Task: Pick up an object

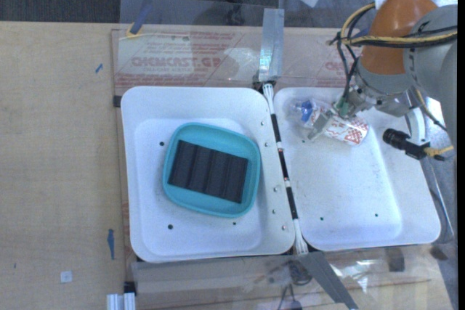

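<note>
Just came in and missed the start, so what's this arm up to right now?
The arm's gripper is down in the right bin, near its back edge, at two small items: a clear blue-marked packet and a red-and-white wrapper. Whether it grips either is unclear. The left bin holds a teal tray with dark blocks, untouched.

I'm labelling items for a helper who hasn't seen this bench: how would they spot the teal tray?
Find the left white bin. The teal tray lies at its middle, a rounded rectangle holding dark ribbed blocks. The small packets lie in the other bin, by the pincer.
</note>
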Tool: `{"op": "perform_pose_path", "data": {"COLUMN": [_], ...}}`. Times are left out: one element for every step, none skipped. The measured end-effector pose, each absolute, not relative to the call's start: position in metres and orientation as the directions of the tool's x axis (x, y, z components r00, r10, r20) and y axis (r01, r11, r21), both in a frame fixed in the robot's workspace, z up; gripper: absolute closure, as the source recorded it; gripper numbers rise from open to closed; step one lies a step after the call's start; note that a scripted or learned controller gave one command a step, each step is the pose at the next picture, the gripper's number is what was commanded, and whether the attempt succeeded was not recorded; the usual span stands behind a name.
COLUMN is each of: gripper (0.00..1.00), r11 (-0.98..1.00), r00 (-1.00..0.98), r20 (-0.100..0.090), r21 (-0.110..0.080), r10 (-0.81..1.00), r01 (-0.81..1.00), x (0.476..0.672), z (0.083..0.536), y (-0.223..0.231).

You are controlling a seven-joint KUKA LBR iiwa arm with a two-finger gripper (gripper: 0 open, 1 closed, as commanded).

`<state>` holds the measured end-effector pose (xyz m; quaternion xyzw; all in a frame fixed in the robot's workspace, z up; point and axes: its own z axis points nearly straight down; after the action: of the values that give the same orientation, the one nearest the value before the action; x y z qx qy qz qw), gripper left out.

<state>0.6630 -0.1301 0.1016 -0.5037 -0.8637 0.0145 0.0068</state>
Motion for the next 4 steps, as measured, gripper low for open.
{"op": "perform_pose_path", "data": {"gripper": [0.0, 0.0, 0.0, 0.0], "r11": [0.491, 0.39, 0.396, 0.389], "r00": [-0.491, -0.39, -0.396, -0.39], "r20": [-0.007, 0.021, 0.004, -0.007], "r21": [-0.033, -0.035, -0.039, -0.042], "r10": [0.871, 0.921, 0.918, 0.921], "r01": [0.871, 0.92, 0.918, 0.92], "x": [0.6625, 0.6627, 0.6616, 0.6606], "z": [0.1016, 0.102, 0.1015, 0.1013], "y": [-0.1283, -0.1309, -0.1252, -0.1214]}}
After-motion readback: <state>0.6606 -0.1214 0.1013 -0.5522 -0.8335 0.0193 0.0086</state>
